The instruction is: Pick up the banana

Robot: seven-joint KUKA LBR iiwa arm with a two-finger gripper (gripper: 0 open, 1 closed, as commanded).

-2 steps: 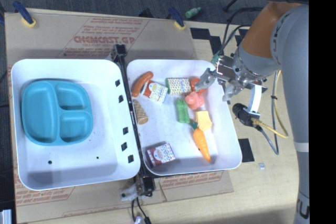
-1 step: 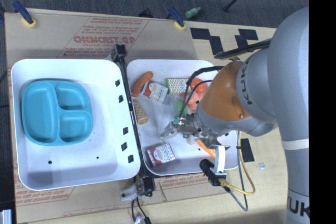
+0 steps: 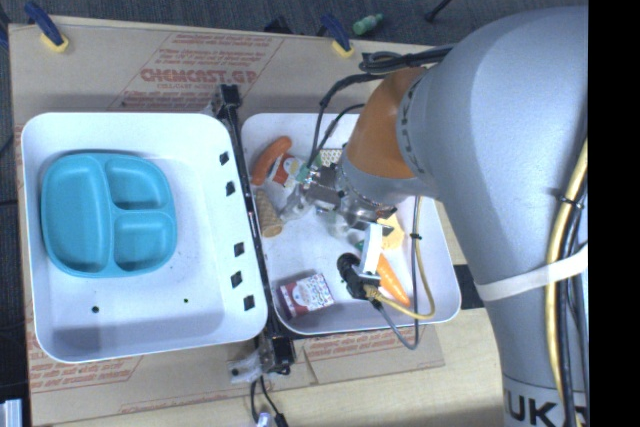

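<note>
1. Brown printed cardboard covers the table (image 3: 200, 65), which carries two white bins side by side, with dark carpet beyond.
2. My landmark is the red packet (image 3: 305, 295), lying flat near the front wall of the right bin (image 3: 262, 130).
3. Up-view of the red packet, the gripper (image 3: 300, 198) sits low inside that bin, close to a tan scrap (image 3: 268, 213). I cannot tell from this angle whether it is spread or closed, and nothing shows clamped in it.
4. Up-view and toward the arm from the red packet, a yellow sliver (image 3: 392, 237) peeks out beneath the wrist. I take it to be the banana, though most of it is hidden. An orange piece (image 3: 397, 287) lies just beside it, level with the packet.
5. Farther up-view of the packet is an orange-red sausage shape (image 3: 272, 158). Well away from the packet, in the left bin (image 3: 60, 335), rests a blue divided plate (image 3: 108, 212).
6. What could go wrong, as I judge it:
   - The gripper stands apart from the yellow sliver, so closing here would likely catch the tan scrap or nothing.
   - The orange piece crowds the banana, so a grab could take both or nudge the banana toward the bin wall.
   - The wrist covers the target, making alignment uncertain.
</note>
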